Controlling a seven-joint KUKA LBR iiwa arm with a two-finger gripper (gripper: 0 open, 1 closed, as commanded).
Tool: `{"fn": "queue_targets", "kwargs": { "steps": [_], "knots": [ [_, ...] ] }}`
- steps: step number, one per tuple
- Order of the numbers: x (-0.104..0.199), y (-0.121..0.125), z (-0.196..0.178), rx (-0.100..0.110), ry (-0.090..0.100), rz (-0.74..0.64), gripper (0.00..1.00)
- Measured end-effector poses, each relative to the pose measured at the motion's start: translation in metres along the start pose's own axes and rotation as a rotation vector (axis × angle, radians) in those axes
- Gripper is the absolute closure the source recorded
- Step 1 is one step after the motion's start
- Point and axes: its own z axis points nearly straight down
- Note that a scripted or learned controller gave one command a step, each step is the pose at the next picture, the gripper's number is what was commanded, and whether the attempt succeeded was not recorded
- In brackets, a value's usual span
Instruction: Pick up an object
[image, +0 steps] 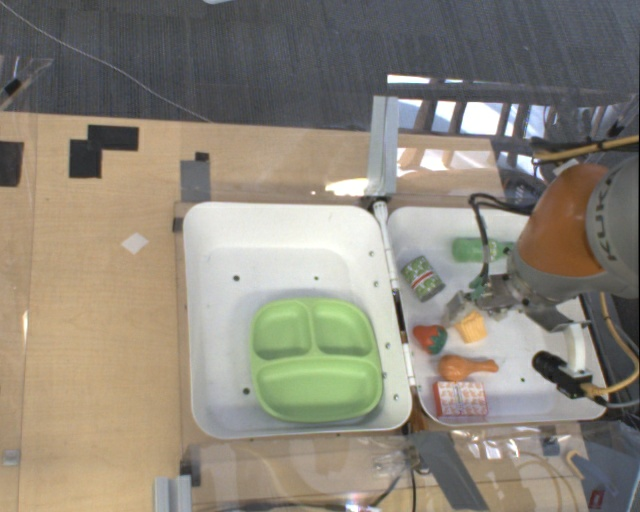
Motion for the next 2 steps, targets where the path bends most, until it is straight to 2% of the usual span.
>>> {"fn": "queue_targets", "kwargs": {
  "steps": [1, 2],
  "knots": [
    [0.002, 0.003, -0.011, -0.007, 0.000, -0.002, 1.00],
    [0.044, 0.079, -0.092, 0.009, -0.003, 0.246, 1.00]
  ]
}}
